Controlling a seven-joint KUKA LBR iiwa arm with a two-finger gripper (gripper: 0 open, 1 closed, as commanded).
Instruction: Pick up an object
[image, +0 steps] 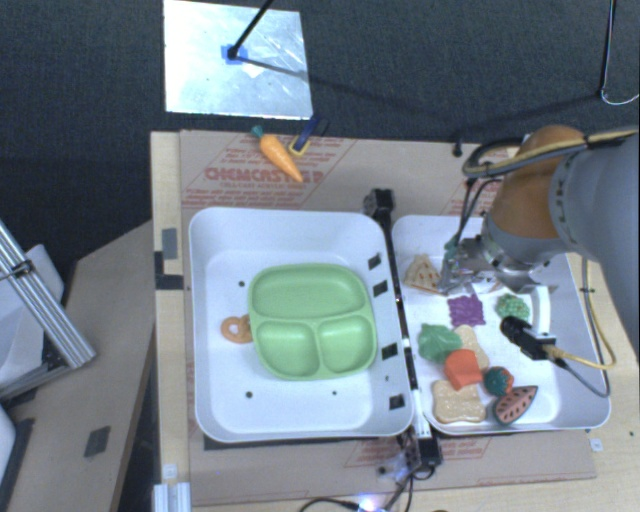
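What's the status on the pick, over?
Gripper low in right bin, fingers above purple piece. Nothing visibly held. Toys crowd close: yellow wedge, green lump.

bench (170, 330) | two white bins (215, 400) side by side on cardboard sheet (330, 160) | toy carrot (280, 156) behind them (on the cardboard)

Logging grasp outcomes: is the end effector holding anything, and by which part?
Cannot be told. The end effector hangs over the right bin, just above the purple piece.
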